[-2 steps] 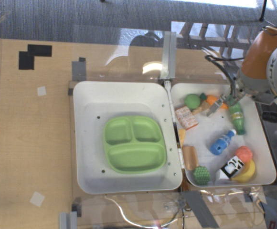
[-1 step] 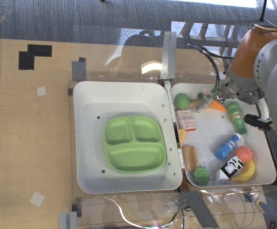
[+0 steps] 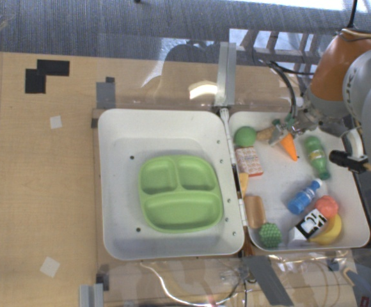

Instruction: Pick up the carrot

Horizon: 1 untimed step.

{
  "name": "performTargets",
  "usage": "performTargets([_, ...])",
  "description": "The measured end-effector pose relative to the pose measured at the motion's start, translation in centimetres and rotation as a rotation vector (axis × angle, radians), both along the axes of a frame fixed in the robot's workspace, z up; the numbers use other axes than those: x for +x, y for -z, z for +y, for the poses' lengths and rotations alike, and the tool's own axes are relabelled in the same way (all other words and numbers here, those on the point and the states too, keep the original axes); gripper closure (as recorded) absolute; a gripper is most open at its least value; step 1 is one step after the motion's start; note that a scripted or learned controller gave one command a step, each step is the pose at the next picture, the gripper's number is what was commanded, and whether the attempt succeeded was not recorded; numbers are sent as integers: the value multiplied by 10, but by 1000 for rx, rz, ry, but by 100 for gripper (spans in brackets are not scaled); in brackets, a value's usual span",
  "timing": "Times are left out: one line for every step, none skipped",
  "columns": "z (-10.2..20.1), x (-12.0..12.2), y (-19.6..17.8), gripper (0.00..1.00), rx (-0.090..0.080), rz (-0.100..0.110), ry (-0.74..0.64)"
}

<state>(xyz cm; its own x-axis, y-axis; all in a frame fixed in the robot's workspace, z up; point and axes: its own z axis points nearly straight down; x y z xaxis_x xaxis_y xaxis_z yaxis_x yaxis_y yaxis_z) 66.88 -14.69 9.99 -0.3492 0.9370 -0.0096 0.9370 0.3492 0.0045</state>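
We read this as a robotics lab. A pale wooden bench [image 3: 38, 190] carries two shallow white plastic bins [image 3: 109, 171], fixed side by side with grey metal brackets [image 3: 105, 93]. Black square markers [image 3: 46, 74] are stuck to the benchtop. Loose cables [image 3: 192, 285] trail along the front edge. A grey industrial arm with an orange band [image 3: 348, 69] reaches in. Grey carpet [image 3: 109, 18] lies beyond.

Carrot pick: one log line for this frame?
phase: at grasp | gripper over carrot top | carrot in right bin, near back wall | grip unconfirmed | green bottle beside carrot
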Motion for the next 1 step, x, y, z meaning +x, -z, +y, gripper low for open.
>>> performTargets([78,-17,-101,100,10,-10,60])
